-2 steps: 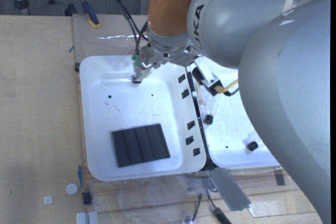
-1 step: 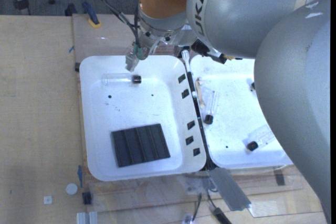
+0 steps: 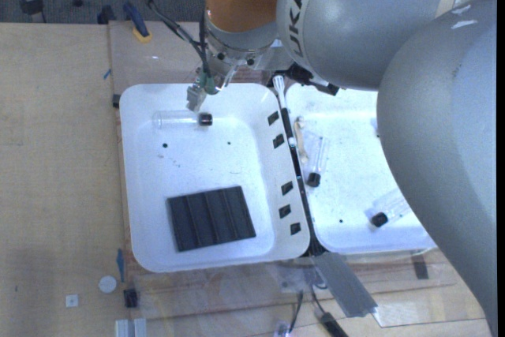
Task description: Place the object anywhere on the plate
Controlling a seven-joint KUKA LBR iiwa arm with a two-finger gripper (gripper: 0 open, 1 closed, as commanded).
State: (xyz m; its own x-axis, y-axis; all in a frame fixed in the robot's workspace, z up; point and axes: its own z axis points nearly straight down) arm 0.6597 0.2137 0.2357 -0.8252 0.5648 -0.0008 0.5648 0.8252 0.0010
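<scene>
gripper point(image 3: 197, 96) above a clear tube point(image 3: 180, 120) near the left bin point(image 3: 134, 170) back rim.
finger state unclear; open floor separates it from the black plate point(image 3: 211, 218).

A single fixed camera hangs above the counter point(image 3: 55, 170) and looks down at a slant, taking in both white bins: the left bin point(image 3: 142, 170) whole, the right bin point(image 3: 347, 170) partly covered. It sits fairly near, so the grey arm point(image 3: 371, 20), reaching in from the right, looms large across the upper right. Floor shows along the top edge.
</scene>
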